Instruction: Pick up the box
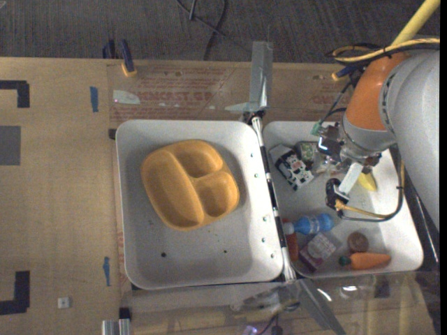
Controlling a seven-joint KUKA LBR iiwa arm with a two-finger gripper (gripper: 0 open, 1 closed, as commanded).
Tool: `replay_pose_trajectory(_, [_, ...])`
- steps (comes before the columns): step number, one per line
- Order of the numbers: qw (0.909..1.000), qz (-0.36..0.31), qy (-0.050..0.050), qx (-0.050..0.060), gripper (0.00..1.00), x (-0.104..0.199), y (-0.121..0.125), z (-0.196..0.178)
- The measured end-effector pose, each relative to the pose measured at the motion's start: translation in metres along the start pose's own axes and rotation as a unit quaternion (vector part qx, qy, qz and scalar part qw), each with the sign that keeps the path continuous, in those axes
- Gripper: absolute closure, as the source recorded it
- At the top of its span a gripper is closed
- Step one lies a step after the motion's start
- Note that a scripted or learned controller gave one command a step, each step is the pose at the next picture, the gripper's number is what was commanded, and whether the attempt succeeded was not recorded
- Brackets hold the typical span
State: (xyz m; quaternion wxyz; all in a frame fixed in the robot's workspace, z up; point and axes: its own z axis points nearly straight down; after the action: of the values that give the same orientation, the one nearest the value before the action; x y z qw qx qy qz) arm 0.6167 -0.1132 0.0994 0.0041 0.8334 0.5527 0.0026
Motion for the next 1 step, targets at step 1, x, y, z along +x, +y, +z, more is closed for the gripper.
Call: replay_pose_trajectory(1, [0.9998, 0.021, 0.0, 0.002, 1.0, -0.0616, -0.0545, 0.011])
